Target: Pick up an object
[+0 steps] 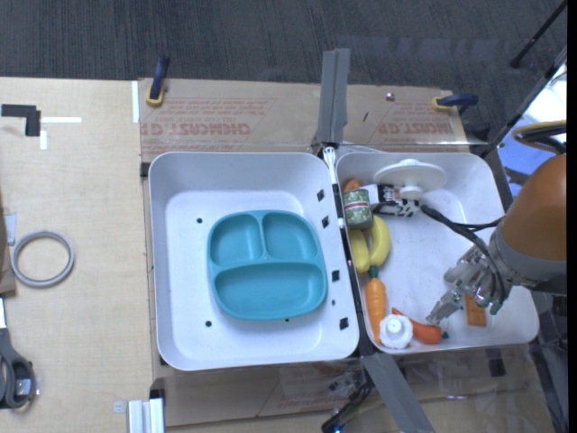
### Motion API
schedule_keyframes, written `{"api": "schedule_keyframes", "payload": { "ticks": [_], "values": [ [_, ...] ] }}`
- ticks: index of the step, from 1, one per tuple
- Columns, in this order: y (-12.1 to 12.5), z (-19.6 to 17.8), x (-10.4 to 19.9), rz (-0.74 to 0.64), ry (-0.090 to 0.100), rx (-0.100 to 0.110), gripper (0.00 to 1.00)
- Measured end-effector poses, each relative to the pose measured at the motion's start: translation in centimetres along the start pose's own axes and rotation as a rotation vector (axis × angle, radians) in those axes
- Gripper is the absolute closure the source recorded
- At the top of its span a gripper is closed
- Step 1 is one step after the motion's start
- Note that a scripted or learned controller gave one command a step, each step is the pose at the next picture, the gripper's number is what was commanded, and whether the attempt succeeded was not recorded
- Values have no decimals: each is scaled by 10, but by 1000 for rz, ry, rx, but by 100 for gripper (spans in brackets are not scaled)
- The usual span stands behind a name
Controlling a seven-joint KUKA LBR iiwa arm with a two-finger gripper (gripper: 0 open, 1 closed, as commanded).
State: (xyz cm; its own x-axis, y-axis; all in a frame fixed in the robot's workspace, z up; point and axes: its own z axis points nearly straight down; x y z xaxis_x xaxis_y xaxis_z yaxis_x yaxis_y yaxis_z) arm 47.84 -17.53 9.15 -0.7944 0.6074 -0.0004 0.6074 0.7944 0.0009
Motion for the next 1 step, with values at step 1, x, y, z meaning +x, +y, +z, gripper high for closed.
{"api": "schedule_keyframes", "payload": {
  "ticks": [1],
  "values": [
    [-37,-43,-29,-39,-3,0,0]
  ]
}}
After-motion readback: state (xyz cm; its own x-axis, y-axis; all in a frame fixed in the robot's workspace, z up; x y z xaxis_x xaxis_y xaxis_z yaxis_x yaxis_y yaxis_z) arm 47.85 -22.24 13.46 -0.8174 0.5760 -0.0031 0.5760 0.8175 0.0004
